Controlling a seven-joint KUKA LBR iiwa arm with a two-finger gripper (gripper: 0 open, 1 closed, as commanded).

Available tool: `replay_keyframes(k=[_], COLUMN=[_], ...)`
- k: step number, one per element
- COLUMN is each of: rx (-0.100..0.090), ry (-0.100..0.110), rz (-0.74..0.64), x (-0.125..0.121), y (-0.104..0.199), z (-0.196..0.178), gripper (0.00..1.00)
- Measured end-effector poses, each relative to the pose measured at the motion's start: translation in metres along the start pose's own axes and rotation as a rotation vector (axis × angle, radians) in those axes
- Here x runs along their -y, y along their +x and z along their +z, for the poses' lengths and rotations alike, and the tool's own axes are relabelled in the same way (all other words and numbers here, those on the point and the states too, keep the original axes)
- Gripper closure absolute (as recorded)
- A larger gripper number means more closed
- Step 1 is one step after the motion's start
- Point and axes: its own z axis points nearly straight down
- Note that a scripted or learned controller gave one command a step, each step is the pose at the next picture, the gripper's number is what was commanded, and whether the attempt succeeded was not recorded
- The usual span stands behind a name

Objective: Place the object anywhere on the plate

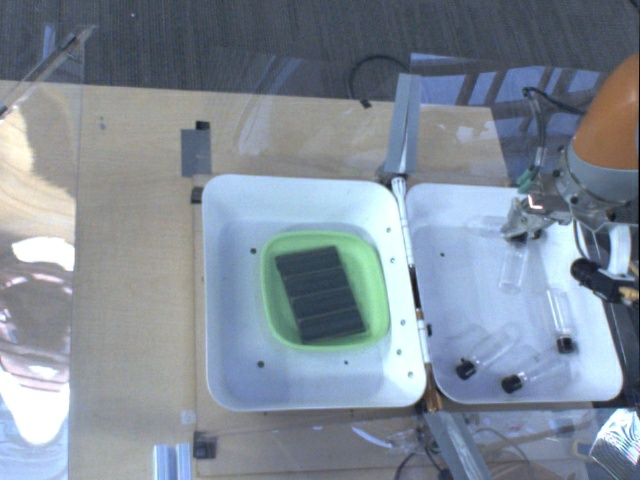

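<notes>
A pale wooden bench (120, 268) fills most of the frame, with dark grey ribbed flooring (250, 18) along the top. Two shallow white bins sit side by side. The left bin (225, 368) holds a square lime-green plate (272, 268) at centre frame, and a dark grey ridged rectangular block (320, 294) lies on it. The right bin (450, 238) contains several clear plastic tubes with black caps (492, 353). The grey arm's gripper (528, 216) hangs at upper right; its grip cannot be judged.
</notes>
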Motion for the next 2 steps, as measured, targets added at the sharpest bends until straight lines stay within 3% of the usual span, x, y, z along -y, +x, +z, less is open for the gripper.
replay_keyframes(k=[1,2], rx=[0.000,0.001], ry=[0.000,-0.003], rz=[0.000,0.003], x=[0.000,0.040], y=[0.000,-0.038], z=[0.000,-0.115], gripper=[0.00,0.00])
